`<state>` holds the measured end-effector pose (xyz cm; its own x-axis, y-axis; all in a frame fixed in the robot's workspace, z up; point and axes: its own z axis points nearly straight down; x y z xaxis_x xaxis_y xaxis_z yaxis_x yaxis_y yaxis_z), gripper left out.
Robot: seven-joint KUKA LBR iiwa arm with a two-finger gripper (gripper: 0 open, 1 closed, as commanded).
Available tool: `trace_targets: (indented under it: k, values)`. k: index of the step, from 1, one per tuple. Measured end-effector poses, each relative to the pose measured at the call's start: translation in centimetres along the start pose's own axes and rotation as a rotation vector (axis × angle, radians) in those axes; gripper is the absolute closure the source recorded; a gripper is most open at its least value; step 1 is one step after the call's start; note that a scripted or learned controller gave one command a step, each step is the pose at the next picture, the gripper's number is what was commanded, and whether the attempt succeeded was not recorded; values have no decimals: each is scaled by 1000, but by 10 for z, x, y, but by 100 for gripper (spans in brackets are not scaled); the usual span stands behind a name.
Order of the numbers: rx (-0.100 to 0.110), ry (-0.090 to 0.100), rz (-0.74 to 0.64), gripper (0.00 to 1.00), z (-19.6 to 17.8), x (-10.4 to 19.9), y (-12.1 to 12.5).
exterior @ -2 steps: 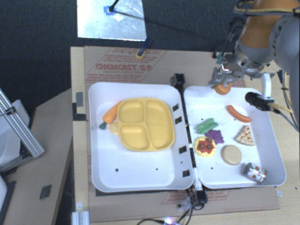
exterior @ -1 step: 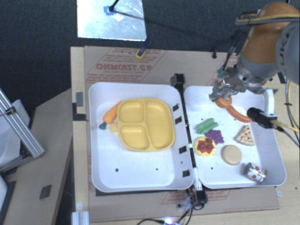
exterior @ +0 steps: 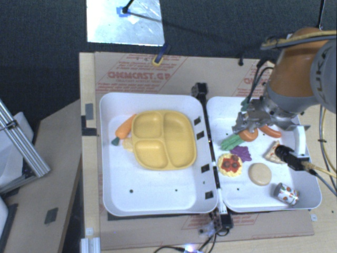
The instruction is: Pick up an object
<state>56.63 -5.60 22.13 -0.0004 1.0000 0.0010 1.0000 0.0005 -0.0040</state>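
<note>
nearest in the right bin lies a small can-shaped toy, tipped on its side, metallic with a printed face. beyond it sit a smooth tan bun-like disc, a round pizza-like piece with red topping, a purple leafy cluster and a wedge-shaped slice. these candidate items are scattered loose and mostly apart, which leaves room for a grasp.

left bin: a yellow three-compartment plate, glossy plastic, rests near the centre. a toy carrot lies against its left rim.

farther in the right bin, the gripper hangs low over a green pod-shaped piece, an orange-red rounded piece and a red sausage shape. fingers: spread cannot be determined; nothing is visibly held. judged step: descent toward the orange-red piece.

both bins sit side by side on a cardboard-covered surface.
</note>
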Motion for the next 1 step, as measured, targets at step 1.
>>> trace_targets:
  k: [1]
  values:
    - [-1, 0, 0, 100, 6, 12, -51]
